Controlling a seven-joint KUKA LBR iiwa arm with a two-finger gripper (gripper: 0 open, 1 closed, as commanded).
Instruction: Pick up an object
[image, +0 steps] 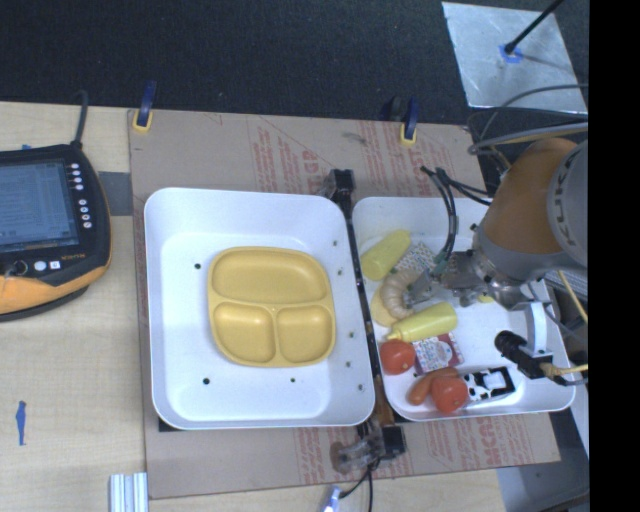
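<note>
The right bin (540, 400) holds several small things. A yellow-green oblong piece (385, 254) lies at its upper left, with a crinkled silver packet (418, 259) beside it. Below them are a pale curled piece (392, 293) and a yellow bottle-shaped piece (425, 322). Near the front lie a red tomato (397, 356), a red-and-white packet (436, 352), a second tomato (450, 394) and an orange sausage shape (424, 384). My gripper (437, 283) reaches down from the right, low over the bin between the silver packet and the yellow bottle shape. I see nothing held.
The left bin (180, 390) carries a yellow divided plate (270, 305). A black-and-white card (490, 382) lies at the right bin's front. A tablet in an orange case (45, 230) sits on the bench at far left. Clamps (341, 183) join the bins.
</note>
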